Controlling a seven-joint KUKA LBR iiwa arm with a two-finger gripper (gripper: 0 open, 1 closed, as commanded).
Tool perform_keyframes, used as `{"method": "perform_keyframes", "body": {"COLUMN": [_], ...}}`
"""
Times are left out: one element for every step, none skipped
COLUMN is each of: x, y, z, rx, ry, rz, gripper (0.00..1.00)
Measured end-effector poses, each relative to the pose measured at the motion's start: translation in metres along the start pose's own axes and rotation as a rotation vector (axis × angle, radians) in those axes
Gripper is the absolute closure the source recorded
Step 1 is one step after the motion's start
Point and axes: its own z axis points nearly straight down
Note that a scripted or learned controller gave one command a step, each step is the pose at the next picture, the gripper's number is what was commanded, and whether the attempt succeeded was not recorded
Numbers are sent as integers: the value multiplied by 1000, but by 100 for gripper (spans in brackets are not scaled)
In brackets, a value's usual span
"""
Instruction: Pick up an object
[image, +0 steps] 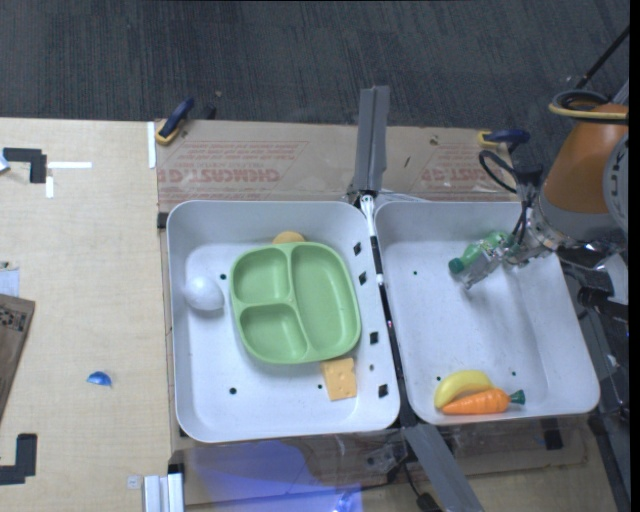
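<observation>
My gripper (482, 264) reaches into the right bin (560, 330) from the right and sits low in its upper part. A small green object (475, 252), perhaps a bottle, lies right against the gripper's tip; the view does not settle whether it is gripped. A yellow banana (462, 385) and an orange carrot (480, 402) lie together at the right bin's front edge. In the left bin (185, 370) rest a green divided plate (297, 300), a white ball (203, 293) and a yellow cheese block (340, 379).
A small yellow-orange item (288, 238) peeks out behind the plate. A divider rail (372, 250) separates the two bins. The arm's orange band (590, 165) hangs over the right bin's far right corner. A blue scrap (98, 378) lies on the bench at left.
</observation>
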Motion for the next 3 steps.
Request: {"method": "perform_keyframes", "body": {"x": [9, 7, -10], "y": [35, 37, 33], "z": [3, -8, 4], "rx": [28, 21, 16], "ry": [10, 0, 6], "rz": [-29, -33, 306], "gripper": [0, 100, 100]}}
